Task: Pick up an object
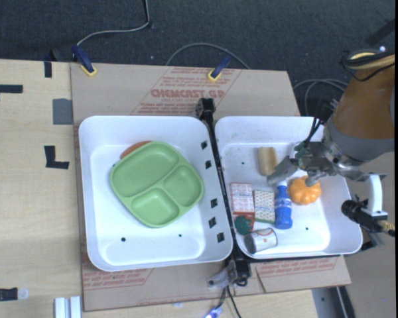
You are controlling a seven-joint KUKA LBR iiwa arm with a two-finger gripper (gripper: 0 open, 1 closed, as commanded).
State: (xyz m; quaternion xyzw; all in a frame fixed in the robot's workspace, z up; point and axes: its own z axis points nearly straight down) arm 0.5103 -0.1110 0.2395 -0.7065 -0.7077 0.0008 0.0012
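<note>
Dark carpet lies beyond a wooden tabletop (26, 197) overlaid with a printed cardboard sheet (179, 91).

Left bin (99, 230): white, shallow; holds a green divided plate (157, 184) with three compartments, an orange-brown item peeking out from under its upper-left edge.

Right bin (318, 240): white, touching the left one along a black clipped seam; holds all the small goods.

Arm (365, 118): grey and orange, entering from the right, over the right bin.

Pincer (298, 164): low over the right bin's upper middle, between the tan block and the orange fruit; its fingers are too blurred to tell whether spread or closed (nothing is seen held).

Smaller items: orange toy fruit (305, 191); blue bottle (282, 207) just left of it; two printed packets (252, 201) side by side; tan block (266, 158); white tube (262, 239); dark green ball (243, 224).
</note>
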